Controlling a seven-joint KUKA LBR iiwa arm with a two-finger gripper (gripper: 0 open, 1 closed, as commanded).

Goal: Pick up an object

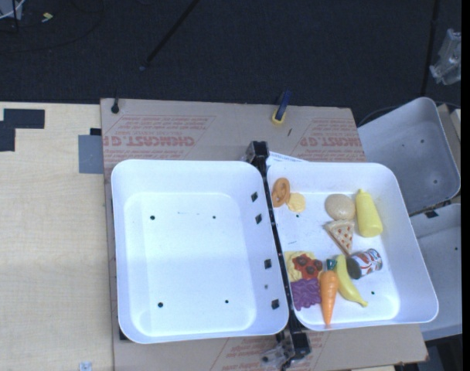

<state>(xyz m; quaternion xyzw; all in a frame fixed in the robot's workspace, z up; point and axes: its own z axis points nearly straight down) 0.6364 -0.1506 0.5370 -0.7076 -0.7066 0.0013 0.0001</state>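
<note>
— What do we have to pick from?

— A heap of toy food in the right bin [399, 294], the bin on the arm's side. An orange carrot [328, 297] lies lengthwise near the front wall, with a banana [349, 280] just beside it and a red-and-white can [366, 262] on its side touching the banana's upper end. Purple grapes [303, 293] sit against the carrot's other side, under a red and yellow piece [304, 265].

— And farther back?

— We see a yellow bottle [368, 213] lying flat, a beige round piece [339, 205] next to it, and a pizza slice [342, 236] just below that. A pretzel [280, 192] and a pale biscuit [296, 202] lie close to the black divider [266, 230] between the bins.

— The gripper's state?

— We cannot tell.

— Where is there room?

— Bare white floor shows in the right bin's front corner past the can, and along its back wall. The bottle lies nearest the outer wall, the pretzel and grapes nearest the divider. The left bin [189, 253] shows a broad open floor. Both bins rest on a cardboard sheet [181, 134].
</note>
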